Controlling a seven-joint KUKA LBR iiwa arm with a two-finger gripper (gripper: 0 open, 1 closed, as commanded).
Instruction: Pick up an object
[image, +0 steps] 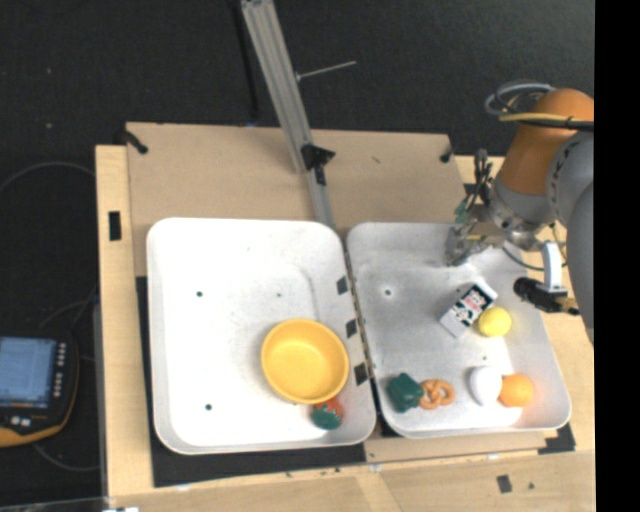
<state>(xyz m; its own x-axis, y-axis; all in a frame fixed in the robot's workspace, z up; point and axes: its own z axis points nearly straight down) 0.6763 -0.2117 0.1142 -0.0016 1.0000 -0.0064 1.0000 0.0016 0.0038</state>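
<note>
Yellow bowl is sitting in the left bin, touching a small green-and-red item at the front wall. Across the right bin are lying a green toy, pretzel, printed box, lemon, white object and orange ball. Gripper is hovering over the right bin's back edge, apart from the objects; whether its fingers are apart or together cannot be told.

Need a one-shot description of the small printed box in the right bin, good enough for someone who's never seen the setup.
Start at the right bin. In its right half, below the gripper, lies a small box touching a yellow ball. It is the one flat, boxy item there, white with dark print; its neighbours are rounded and plain-coloured.
</note>
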